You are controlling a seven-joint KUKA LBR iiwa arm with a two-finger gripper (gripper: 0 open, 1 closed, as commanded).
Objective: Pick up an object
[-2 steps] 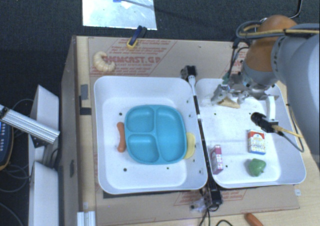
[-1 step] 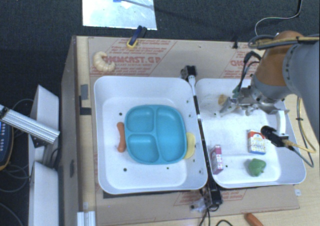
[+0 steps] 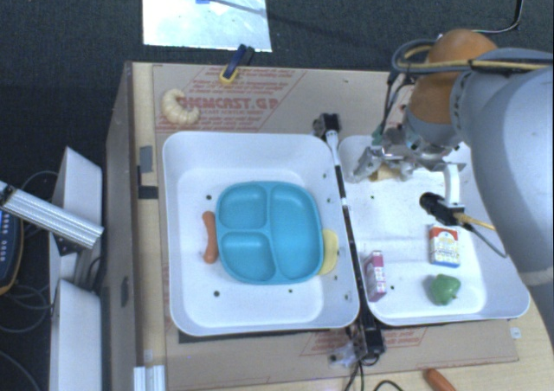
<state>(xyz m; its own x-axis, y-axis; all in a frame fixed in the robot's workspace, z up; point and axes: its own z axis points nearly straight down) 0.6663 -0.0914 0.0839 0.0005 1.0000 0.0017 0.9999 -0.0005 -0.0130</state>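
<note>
My gripper (image 3: pixel 387 162) hangs over the far left corner of the right bin (image 3: pixel 502 298), low above the floor. A small tan object (image 3: pixel 382 175) lies just beneath it, partly hidden by the gripper. Further forward in the same bin are a white, red and blue box (image 3: pixel 444 245), a green pepper (image 3: pixel 445 288) and a small pink carton (image 3: pixel 374 275) by the left wall. The left bin (image 3: pixel 186 164) holds a blue divided plate (image 3: pixel 267 232), a sausage (image 3: pixel 209 236) left of it and a yellow piece (image 3: pixel 330 251) at its right edge.
A cream peanut-shaped toy (image 3: pixel 179 106) and a blue-and-yellow clip (image 3: pixel 235 64) lie on the bench behind the left bin. An orange item (image 3: pixel 438 378) lies in front of the right bin. The grey arm (image 3: pixel 511 156) covers the right bin's far right side.
</note>
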